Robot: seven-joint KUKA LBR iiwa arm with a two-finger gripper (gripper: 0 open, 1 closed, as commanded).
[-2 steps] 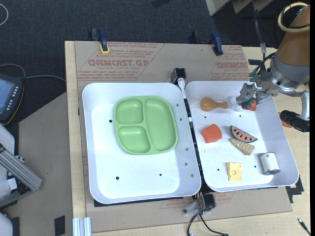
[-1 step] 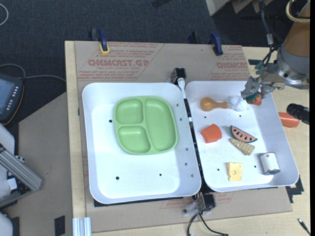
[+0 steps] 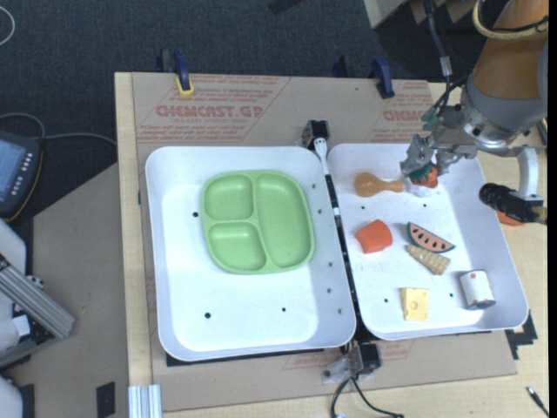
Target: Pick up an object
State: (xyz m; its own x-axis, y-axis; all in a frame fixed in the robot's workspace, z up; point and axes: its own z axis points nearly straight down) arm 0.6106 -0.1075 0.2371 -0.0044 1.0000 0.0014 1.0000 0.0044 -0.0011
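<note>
Gripper over right bin far corner, fingers pinching small orange-green item (identity unclear). Tan pear-shaped toy just beside; orange block, watermelon slice nearer.

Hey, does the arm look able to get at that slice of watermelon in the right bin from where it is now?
Probably yes. The watermelon slice lies flat and uncovered in the right bin, just nearer the camera than the end effector, with open floor between them. The cone-shaped toy sits close beside it, which might crowd a grasp.
</note>
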